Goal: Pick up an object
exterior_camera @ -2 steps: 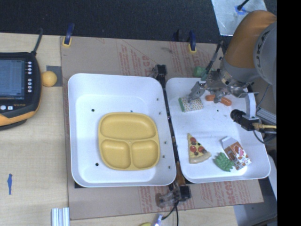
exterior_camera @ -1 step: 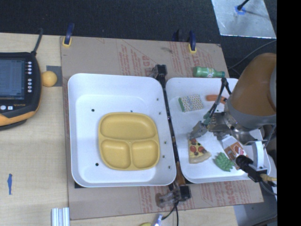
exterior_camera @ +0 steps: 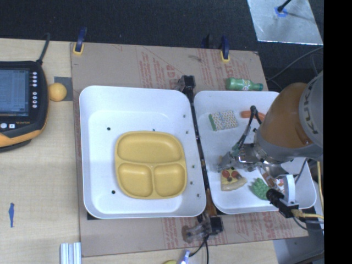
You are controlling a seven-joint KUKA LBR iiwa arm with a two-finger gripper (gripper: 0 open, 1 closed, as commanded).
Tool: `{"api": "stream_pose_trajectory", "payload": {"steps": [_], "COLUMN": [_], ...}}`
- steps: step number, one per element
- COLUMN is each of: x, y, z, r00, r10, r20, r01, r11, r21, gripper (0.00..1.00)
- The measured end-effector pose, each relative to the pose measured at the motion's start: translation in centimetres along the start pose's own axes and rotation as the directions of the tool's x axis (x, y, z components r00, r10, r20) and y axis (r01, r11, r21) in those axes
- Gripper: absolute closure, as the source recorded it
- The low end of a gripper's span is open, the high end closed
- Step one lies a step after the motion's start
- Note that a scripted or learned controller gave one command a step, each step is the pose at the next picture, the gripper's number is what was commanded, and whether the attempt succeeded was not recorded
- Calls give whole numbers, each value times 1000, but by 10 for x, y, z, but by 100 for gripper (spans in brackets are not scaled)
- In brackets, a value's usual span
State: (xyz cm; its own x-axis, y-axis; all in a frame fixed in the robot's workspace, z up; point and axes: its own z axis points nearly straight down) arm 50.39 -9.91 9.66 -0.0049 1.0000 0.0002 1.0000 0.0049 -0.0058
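So the gripper (exterior_camera: 230,161) is down inside the right bin (exterior_camera: 217,199), and honestly I can't tell if the fingers are apart or together, the metal bits blur into each other. Nothing is visibly pinched between them. Closest thing to it is a pizza slice toy (exterior_camera: 232,179), lying flat just below the gripper tip in the view, near but I can't say if it's touching. A bit further to the lower right of the tip there's a green toy (exterior_camera: 259,188), partly tucked under the arm (exterior_camera: 289,125), which covers most of that side of the bin. Above the gripper, toward the back wall, lies a patterned grey-green pad (exterior_camera: 223,120), and beside that an orange bit (exterior_camera: 246,114) peeks out by the arm. Over on the far side, well away from the gripper, the left bin (exterior_camera: 96,147) holds a yellow divided plate (exterior_camera: 150,164). Outside the bins, a green bottle (exterior_camera: 244,84) lies on its side on the cardboard behind the right bin, and a control tablet (exterior_camera: 19,103) and an orange ball (exterior_camera: 57,91) sit off past the left bin.
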Motion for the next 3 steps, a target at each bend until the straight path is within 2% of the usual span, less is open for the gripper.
{"api": "stream_pose_trajectory", "payload": {"steps": [1, 2, 3], "x": [-55, 3, 2], "y": [57, 67, 19], "z": [-76, -55, 1], "r00": [1000, 1000, 1000], "r10": [1, 0, 0], "r20": [1, -1, 0], "r01": [-1, 0, 0], "r11": [1000, 1000, 1000], "r21": [-5, -2, -1], "gripper": [0, 0, 0]}}
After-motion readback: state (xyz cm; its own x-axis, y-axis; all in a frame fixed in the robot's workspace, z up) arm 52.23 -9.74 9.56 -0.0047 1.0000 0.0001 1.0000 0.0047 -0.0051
